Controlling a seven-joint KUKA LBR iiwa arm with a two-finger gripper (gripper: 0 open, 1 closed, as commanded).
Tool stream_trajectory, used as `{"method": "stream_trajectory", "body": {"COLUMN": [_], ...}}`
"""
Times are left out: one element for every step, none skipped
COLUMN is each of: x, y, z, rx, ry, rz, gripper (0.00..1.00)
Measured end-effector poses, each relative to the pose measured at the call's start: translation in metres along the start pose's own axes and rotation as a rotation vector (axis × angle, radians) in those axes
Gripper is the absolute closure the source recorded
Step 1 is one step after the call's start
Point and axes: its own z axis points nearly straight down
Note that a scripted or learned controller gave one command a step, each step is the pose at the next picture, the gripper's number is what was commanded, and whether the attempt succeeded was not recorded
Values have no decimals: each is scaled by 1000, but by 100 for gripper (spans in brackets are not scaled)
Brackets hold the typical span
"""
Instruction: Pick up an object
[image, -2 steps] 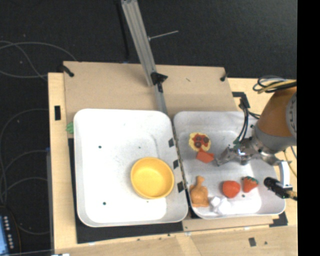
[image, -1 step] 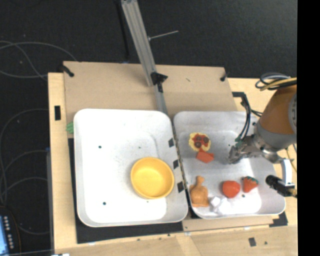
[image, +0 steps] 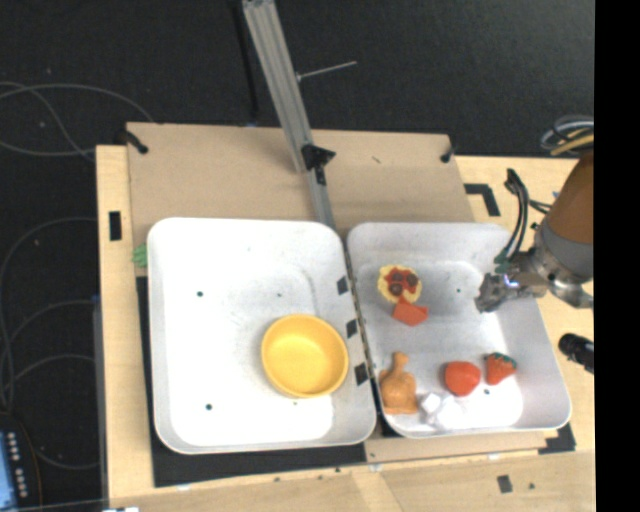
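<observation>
The grey arm with the orange band comes in from the right side, and its two-finger gripper (image: 492, 294) is above the right edge of the right shallow white bin (image: 455, 245); how the claw stands I cannot tell, because it is small and dark here; nothing is seen held in it. In this right bin lie several objects: a round yellow toy piece with a red and dark top (image: 400, 284), and touching it below, a small red-orange block (image: 410, 314); a tan toy chicken leg (image: 399, 385) near the bin's left wall; a round red tomato toy (image: 461, 377); a red strawberry toy with green leaves (image: 500, 367) just beside the tomato; a small white crumpled thing (image: 432, 405) at the lower edge. In the left shallow white bin (image: 215, 260) stands a yellow plastic bowl (image: 304, 356), upright, near its right wall.
</observation>
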Motion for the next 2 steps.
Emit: {"method": "stream_trajectory", "body": {"x": [-1,51], "y": [2,-2], "z": [-38,-55], "rx": [1,4], "ry": [1,4], "rz": [-9,-14], "gripper": [100,100]}}
